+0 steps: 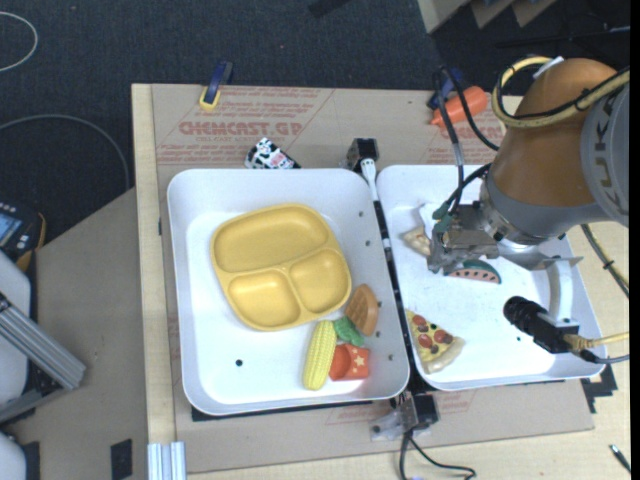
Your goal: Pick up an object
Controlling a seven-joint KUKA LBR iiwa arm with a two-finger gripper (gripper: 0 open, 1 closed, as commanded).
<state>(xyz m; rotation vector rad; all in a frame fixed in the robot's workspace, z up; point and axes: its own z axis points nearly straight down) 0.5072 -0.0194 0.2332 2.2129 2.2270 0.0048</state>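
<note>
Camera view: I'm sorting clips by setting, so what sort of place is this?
Probably a robotics lab bench: two white bins clamped to a board, plastic toy food such as a corn cob and pizza slice, and loose cables.

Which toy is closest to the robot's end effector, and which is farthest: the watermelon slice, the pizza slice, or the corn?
From the end effector:
1. Watermelon slice, right beside it, right bin.
2. Pizza slice, right bin's near-left corner.
3. Corn, left bin, beside the yellow plate.

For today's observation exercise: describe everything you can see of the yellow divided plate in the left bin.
The yellow divided plate looks like glossy plastic, rounded, with three compartments: one large at the far side, two smaller nearer the camera. It lies flat, right way up, in the left bin, turned at a slant. All its compartments look bare. Toy food lies just beside its near-right edge.
</note>
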